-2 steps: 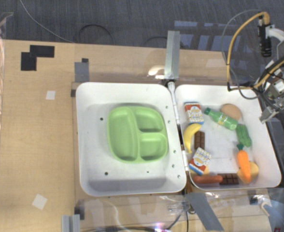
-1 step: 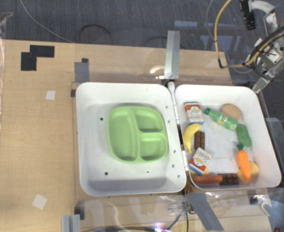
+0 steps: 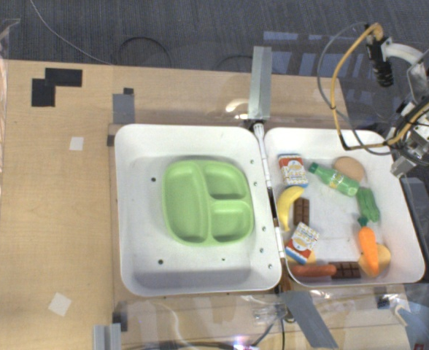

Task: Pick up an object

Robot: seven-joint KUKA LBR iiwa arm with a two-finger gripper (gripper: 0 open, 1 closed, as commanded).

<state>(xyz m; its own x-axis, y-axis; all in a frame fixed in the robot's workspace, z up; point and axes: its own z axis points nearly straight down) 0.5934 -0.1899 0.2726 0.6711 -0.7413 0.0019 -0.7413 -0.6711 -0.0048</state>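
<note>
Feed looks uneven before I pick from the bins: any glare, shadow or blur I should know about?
Camera view: a bright glare patch sits on the bench by the metal post; the green tray throws a soft shadow into the left bin; the right bin is evenly lit and sharp; the arm at the right edge looks slightly blurred.

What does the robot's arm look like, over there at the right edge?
Just part of the arm is in view: pale grey and white metal pieces, with a trace of orange at the edge. A yellow cable loops off it to a black plug, alongside thin dark wires.
</note>
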